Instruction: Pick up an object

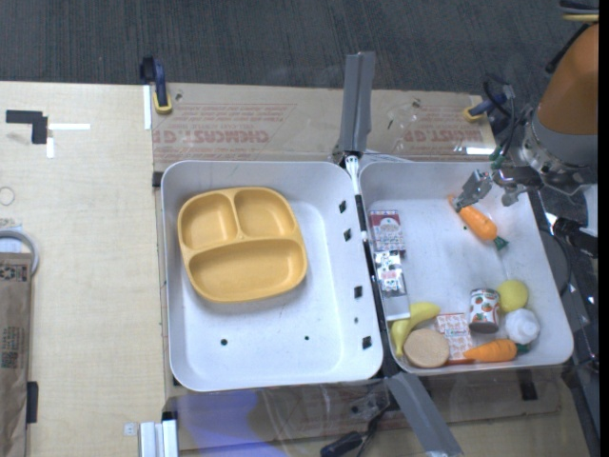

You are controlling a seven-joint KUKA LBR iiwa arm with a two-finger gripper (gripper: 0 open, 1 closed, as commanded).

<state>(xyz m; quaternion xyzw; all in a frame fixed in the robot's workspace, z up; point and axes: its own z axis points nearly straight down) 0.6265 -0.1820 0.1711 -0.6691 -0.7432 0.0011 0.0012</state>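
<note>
My gripper (490,194) hangs over the back right part of the right bin (433,193), on the grey arm with the orange band. Its two fingers stand apart, so it is open, and nothing is between them. Just below and in front of the fingertips lies a small orange carrot (479,224) with a green end, tilted on the bin floor. Whether a fingertip touches it is unclear. A pile at the bin's front holds a second carrot (491,352), a yellow lemon (515,294), a white ball (522,327), a small can (483,308) and a round tan cookie (426,348).
A red packet (385,230) and a smaller packet (390,277) lie along the right bin's left wall, with a yellow banana (411,316) below them. The left bin (285,350) holds a yellow divided plate (243,244). A grey divider post (356,103) stands between the bins.
</note>
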